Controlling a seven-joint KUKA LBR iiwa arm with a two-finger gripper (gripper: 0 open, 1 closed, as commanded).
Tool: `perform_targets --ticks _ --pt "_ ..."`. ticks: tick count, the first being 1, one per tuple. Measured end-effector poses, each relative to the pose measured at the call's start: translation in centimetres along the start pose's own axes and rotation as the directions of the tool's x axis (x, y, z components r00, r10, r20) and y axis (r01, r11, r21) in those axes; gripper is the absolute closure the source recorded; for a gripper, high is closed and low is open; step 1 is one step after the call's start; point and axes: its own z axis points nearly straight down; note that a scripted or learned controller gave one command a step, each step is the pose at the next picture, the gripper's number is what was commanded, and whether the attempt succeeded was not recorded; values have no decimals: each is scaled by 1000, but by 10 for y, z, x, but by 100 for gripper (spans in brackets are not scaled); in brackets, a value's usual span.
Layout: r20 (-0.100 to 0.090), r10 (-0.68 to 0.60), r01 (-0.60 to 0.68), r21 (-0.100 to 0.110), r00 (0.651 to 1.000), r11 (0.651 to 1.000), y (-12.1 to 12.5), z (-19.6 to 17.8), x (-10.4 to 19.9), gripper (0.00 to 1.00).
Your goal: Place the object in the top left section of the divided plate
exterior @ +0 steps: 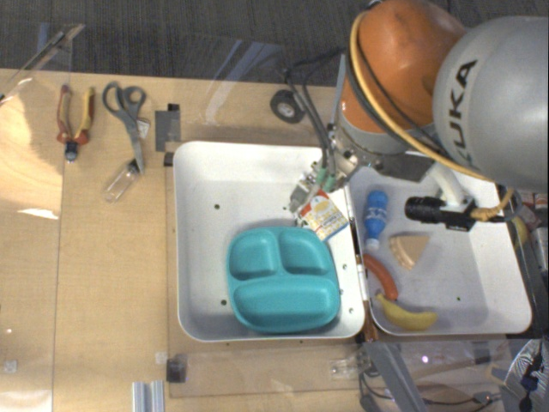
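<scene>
Gripper [310, 197]: hung over the left bin [199, 230], fingers clamped on a small packet [325, 217].
Packet: red, white and orange, just above the plate's top right section, near the bin's right wall.
Plate [283, 279]: teal, three sections, in the left bin.
Right bin [480, 299]: bottle [375, 215], banana [405, 316], sausage [380, 275], wedge [409, 249].

Robot lab: KUKA arm [480, 84], bench tools [129, 123]

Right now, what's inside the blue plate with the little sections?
The divided plate looks bare in all three sections. The gripper holds a small packet just over its upper right corner, so that corner of the rim is covered.
</scene>
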Motion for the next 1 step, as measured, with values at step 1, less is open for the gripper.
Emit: perform_targets --ticks 1 --pt "-3 -60 60 4 998 998 39 74 19 100"
